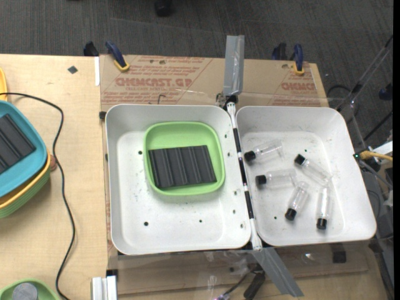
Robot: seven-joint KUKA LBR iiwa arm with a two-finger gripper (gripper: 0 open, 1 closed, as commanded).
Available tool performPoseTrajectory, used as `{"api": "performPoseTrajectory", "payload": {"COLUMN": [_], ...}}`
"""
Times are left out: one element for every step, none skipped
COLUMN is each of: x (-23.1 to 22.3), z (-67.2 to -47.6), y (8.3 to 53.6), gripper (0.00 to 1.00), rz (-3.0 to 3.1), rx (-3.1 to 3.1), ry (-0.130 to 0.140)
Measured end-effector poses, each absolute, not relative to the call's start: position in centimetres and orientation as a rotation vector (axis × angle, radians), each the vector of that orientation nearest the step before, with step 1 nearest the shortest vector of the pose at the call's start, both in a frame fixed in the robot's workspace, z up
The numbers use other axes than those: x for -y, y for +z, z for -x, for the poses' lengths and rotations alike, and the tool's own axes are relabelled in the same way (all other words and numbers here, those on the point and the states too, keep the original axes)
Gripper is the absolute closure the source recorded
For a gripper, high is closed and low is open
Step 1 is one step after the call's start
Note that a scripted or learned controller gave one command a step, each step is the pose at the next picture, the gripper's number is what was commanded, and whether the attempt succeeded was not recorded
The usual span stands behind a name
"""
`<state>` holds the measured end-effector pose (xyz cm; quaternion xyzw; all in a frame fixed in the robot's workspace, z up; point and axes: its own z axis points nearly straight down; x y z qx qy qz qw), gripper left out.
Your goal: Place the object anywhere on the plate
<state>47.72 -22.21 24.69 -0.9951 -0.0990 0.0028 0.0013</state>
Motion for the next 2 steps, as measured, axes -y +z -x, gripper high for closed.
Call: {"api": "performPoseTrajectory", "payload": {"x": [22.24,22.26], "z": [-47.72,-47.71], "y": [24.70,24.74], "gripper": [0.00,0.00], "rz": [3.124,3.125], "rx": [0.310,0.309], "ry": [0.008,0.008]}}
